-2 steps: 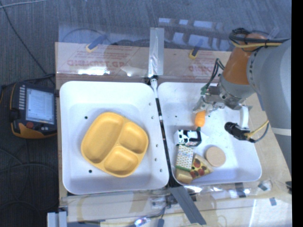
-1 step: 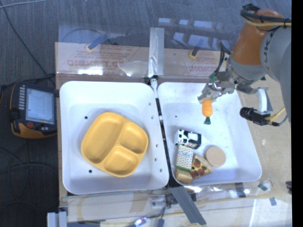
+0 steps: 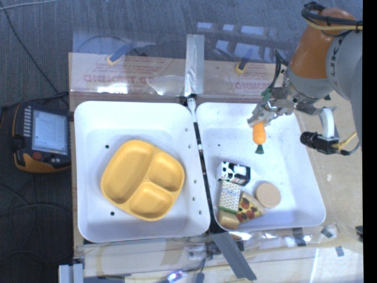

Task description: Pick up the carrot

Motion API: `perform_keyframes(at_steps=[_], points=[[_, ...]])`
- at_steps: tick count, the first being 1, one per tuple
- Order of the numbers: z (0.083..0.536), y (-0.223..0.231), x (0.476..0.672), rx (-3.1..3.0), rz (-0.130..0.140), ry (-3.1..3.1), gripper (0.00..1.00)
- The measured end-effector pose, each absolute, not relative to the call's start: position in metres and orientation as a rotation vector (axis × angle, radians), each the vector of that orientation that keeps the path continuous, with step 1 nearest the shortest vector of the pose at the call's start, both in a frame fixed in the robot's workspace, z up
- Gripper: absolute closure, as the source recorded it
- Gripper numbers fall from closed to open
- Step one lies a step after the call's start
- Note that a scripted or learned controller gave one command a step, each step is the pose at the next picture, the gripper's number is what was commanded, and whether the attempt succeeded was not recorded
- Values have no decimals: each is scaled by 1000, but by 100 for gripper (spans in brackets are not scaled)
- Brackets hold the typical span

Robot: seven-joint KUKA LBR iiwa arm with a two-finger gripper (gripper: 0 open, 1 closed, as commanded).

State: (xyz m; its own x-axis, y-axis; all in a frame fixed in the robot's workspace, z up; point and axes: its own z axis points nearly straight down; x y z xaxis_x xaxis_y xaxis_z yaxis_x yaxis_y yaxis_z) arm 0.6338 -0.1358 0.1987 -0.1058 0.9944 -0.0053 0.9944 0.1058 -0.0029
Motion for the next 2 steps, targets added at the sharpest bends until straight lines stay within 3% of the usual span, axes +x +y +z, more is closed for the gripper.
perform_keyframes(at_steps=[1,2], points=[[143,-98,668,2173,-5,2270,100],[183,-42,636,1872,-3,2524,100]])
